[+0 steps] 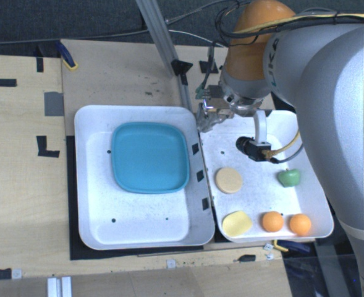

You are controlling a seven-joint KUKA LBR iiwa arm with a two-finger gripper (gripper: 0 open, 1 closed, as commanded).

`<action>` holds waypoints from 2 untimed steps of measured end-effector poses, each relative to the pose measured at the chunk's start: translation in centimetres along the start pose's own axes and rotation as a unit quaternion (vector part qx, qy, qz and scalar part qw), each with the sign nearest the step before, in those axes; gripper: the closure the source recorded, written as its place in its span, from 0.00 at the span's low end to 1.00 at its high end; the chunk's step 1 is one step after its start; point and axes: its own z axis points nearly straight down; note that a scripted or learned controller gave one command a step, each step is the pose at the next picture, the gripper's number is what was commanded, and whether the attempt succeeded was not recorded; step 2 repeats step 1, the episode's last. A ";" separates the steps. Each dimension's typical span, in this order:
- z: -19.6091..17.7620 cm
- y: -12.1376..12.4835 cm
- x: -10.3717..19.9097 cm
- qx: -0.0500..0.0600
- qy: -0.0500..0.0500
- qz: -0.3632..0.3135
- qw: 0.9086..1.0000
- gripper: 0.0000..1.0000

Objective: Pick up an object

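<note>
Counter: pale wood, carrying two shallow white bins side by side.
Left bin: holds a blue plate, a rounded square lying flat in the far half of the bin; the near half of the floor is bare white.
Right bin: holds five small things, all on its floor and apart from each other.
Tan disc: round and flat, near the bin's left wall, about halfway along the bin.
Yellow piece: pale and rounded, in the near left part of the bin, just in front of the tan disc.
First orange ball: beside the yellow piece, along the near wall.
Second orange ball: just right of the first, close to the near right corner.
Green piece: small, near the right wall, level with the tan disc.
Arm: grey and bulky, reaching in from the right, with the orange band above the wrist.
Tool: over the far left corner of the right bin, right by the wall that divides the two bins.
Tool state: cannot be told from this view whether it is open or closed; nothing is seen held in it.
Tool to things: well apart from all five pieces in the right bin; the tan disc lies nearest. The blue plate sits just across the dividing wall.
</note>
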 end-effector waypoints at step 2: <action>-1.0 1.6 3.9 0.000 0.000 0.001 1.000 1.00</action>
